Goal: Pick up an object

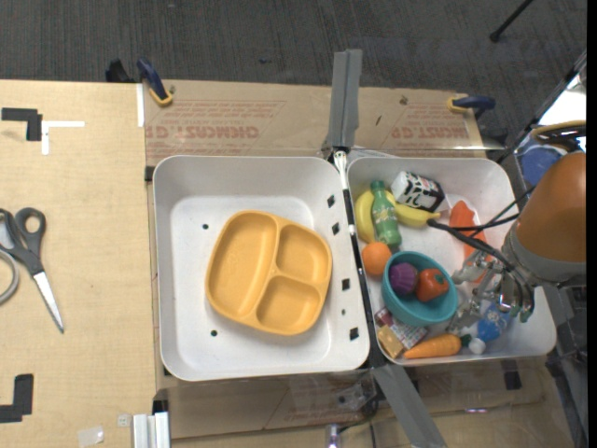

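From above, the left bin (177, 278) is smooth white plastic with rounded corners, and a matte yellow divided plate (269, 273) with three compartments lies flat near its middle. The right bin (438, 164) is crowded. Along its left wall a green bottle (383, 215) lies beside a banana (366, 217), both with long axes running from far edge toward near edge, and a round orange (376, 258) sits just below them. A teal bowl (422, 299) in the middle holds a purple ball (404, 276) and a red tomato-like piece (432, 285). A tapered carrot (433, 347) lies along the near edge, its long axis parallel to that edge and its tip pointing left. The gripper (490, 292) hangs over the bin's right side, near the bowl; whether its pincer is spread or pressed together cannot be told amid the metal clutter. Scissors (34, 261) lie on the bench's left edge.
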`<state>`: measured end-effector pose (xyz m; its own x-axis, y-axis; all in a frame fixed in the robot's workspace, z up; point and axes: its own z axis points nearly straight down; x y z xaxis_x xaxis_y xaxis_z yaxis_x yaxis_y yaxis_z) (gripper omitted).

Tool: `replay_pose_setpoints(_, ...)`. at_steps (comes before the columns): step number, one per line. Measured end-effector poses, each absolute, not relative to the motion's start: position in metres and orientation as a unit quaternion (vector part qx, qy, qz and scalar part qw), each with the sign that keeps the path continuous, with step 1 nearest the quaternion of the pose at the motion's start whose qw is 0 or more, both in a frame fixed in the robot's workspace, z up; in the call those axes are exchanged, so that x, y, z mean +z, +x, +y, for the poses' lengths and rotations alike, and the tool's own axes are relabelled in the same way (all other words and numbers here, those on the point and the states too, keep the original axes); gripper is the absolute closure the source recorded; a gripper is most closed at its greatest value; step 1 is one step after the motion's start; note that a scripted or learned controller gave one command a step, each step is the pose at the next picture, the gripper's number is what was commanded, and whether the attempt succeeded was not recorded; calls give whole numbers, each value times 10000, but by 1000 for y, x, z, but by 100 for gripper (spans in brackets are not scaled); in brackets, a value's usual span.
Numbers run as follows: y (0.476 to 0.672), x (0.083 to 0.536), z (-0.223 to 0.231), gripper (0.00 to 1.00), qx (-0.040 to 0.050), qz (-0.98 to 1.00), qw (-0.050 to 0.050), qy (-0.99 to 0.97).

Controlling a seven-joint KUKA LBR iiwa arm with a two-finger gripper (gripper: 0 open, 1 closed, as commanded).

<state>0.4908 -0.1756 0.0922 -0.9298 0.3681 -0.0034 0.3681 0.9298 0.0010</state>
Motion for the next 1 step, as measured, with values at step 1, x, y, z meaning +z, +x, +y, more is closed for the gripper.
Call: replay_pose_setpoints(1,492,102,-176,100,-5,9825,31,1864)
